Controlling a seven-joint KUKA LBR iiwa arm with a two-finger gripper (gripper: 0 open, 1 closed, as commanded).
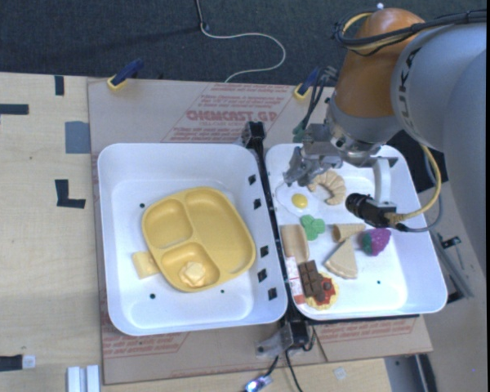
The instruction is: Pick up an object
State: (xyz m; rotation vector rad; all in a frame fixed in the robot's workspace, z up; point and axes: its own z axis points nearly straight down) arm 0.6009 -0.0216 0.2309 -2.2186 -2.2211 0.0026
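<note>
Risk no. 1 is crowding: the claw (304, 170) hangs low over the back-left part of the right bin (416, 296), w/ toy food packed close under and beside it. Whether its fingers are spread or pressed together I cannot tell; they read as a dark metal cluster from this angle, and nothing shows pinched between them.

Candidates for the pick, all in the right bin:
- croissant (332, 186), just right of the claw, maybe touching it
- fried egg (298, 201), just below the claw, flat on the bin floor
- green piece (312, 226), near the egg
- bread slice (294, 242) and chocolate bar (311, 281), along the bin's left wall
- sandwich wedge (342, 260), purple grapes (377, 240), further to the front

Likely failure modes, as I judge them:
- Egg is thin & flat, so the fingers could scrape the floor and close on nothing.
- Croissant is rounded, so an off-centre pinch could squirt it sideways.
- Claw sits close to the divider btw. the two bins, so a descent there could clip the wall or the black clips on it.
- Tight spacing means closing on one item could nudge a neighbour or catch two at once.

Left bin (118, 300) holds a yellow divided tray (229, 227) w/ a small yellow piece (193, 273) in its front compartment and a yellow block (144, 264) beside it, well apart from the claw, so prob. not the target now.
</note>
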